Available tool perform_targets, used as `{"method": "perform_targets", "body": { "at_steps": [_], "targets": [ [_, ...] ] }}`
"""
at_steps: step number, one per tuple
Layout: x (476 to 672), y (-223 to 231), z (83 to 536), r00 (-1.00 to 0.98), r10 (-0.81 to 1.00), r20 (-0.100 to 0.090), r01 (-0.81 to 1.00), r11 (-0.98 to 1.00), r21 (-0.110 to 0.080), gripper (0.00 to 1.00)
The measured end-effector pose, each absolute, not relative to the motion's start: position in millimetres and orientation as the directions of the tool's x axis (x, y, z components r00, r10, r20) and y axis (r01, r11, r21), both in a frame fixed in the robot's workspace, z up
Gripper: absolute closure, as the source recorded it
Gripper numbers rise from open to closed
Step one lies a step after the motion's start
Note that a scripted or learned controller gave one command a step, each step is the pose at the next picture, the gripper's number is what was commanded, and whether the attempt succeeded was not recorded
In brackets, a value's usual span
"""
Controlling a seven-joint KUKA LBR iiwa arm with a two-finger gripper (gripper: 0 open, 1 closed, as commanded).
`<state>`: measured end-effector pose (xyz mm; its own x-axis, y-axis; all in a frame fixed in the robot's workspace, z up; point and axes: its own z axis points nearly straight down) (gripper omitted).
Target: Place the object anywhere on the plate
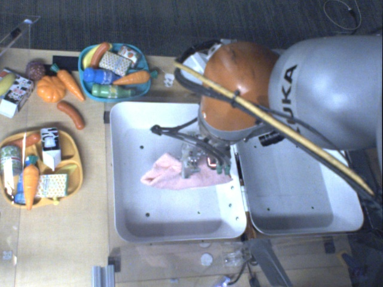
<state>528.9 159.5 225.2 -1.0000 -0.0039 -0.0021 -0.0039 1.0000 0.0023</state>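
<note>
Bench wood, pale and light-grained, carries everything we see, and beyond its far edge lies dark carpet with a thin cable loop toward the right corner. We take the left bin as our landmark: a shallow white tray with small dark dots on its floor. Inside it, right of centre, lies a pink cloth, crumpled and spread flat against the floor. The gripper stands over the cloth's right part, low and close to it, under the arm's orange band and grey body. We cannot tell how its fingers are set, nor whether any cloth is caught between them.

Touching the left bin's right wall sits the right bin, also white, partly covered by the arm. Left of our landmark, on the bare wood, rests a yellow dish packed with toy food. Just behind the left bin's far left corner sits a blue bowl of toy food, and left of that bowl lie a small pumpkin, a carrot and a sausage loose on the wood.
</note>
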Motion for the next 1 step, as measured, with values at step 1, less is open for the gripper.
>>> {"method": "perform_targets", "body": {
  "at_steps": [1],
  "targets": [
    [529.2,159.3,225.5,-1.0,-0.004,-0.003,-0.004,1.0,0.002,0.0]
  ]
}}
